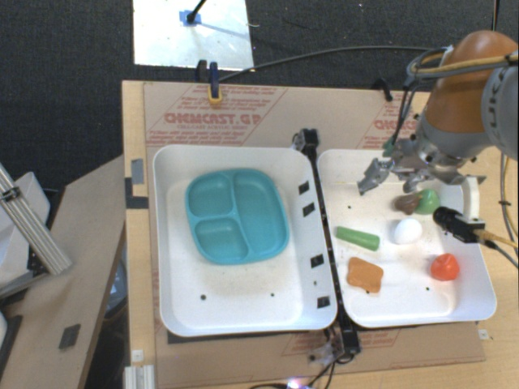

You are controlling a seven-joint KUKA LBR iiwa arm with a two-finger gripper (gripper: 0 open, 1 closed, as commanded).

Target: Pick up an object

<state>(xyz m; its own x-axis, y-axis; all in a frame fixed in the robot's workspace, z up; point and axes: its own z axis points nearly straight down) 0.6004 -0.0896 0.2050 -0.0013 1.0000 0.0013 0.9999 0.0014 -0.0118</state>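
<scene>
Left bin (174, 298) holds a teal divided plate (238, 215). In the right bin (478, 302): green stick (358, 237), orange chunk (366, 274), white egg (407, 231), red tomato (444, 267). End effector (393, 177) hovers over the bin's back part, fingers spread, gripping nothing.

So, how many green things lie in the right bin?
2. A long green piece lies near the bin's left side, beside the white egg. A rounder green piece sits further back, partly under the gripper; more may be hidden there.
</scene>
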